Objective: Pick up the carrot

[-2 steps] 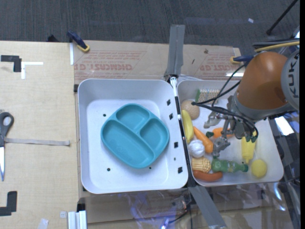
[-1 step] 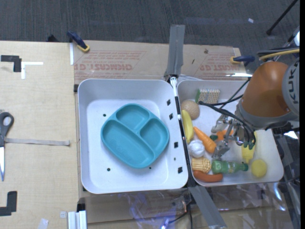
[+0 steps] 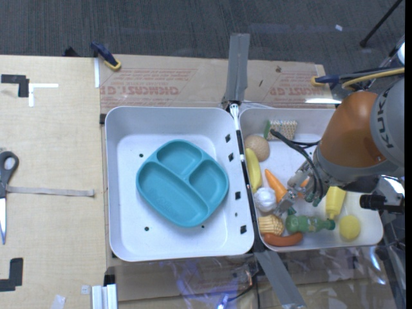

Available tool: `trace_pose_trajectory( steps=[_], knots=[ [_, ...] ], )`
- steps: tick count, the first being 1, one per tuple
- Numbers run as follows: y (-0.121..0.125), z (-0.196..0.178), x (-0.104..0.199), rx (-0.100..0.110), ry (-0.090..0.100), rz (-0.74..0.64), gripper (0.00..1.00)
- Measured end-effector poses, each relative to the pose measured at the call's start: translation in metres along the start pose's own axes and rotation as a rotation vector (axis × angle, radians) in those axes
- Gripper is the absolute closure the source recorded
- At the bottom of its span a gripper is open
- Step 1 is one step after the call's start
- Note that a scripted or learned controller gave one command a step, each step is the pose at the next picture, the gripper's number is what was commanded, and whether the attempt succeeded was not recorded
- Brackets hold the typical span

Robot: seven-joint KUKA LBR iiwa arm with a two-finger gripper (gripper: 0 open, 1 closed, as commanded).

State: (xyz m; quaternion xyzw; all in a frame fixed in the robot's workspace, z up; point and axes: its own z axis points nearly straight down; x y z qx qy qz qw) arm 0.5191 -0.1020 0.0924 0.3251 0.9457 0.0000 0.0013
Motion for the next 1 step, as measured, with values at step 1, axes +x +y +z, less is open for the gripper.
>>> trace_pose_trajectory(
  steps=[1],
  knots=[
    [0.0014, -0.0098, -0.0020, -0.001, -0.005, -0.003, 1.00]
  ],
)
